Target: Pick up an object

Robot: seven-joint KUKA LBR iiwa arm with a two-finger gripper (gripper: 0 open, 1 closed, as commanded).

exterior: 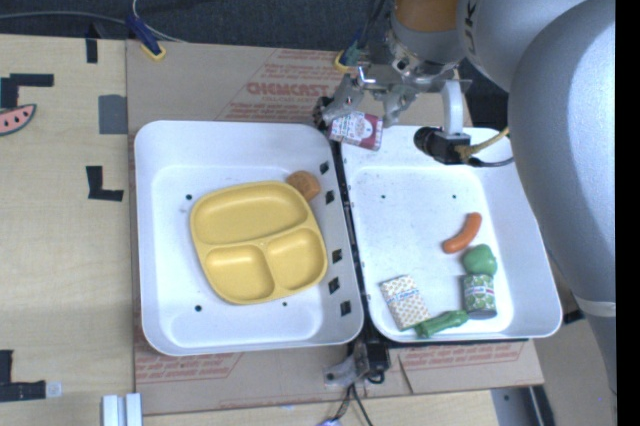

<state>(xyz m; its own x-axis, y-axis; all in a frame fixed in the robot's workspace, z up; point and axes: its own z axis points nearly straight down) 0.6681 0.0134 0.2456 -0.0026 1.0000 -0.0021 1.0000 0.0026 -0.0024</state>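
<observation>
My gripper (362, 106) hangs over the far end of the divider between the two bins. It is shut on a small red and white carton (357, 130), which sits lifted between the fingers above the far left corner of the right bin (531, 244). The arm's orange band and grey body fill the upper right.
The left bin (150, 214) holds a yellow divided plate (260, 242) with a brown roll (304, 183) at its far right corner. In the right bin lie an orange sausage (462, 232), a green pepper (480, 259), a small can (479, 295), a green pod (441, 322) and a patterned packet (403, 300).
</observation>
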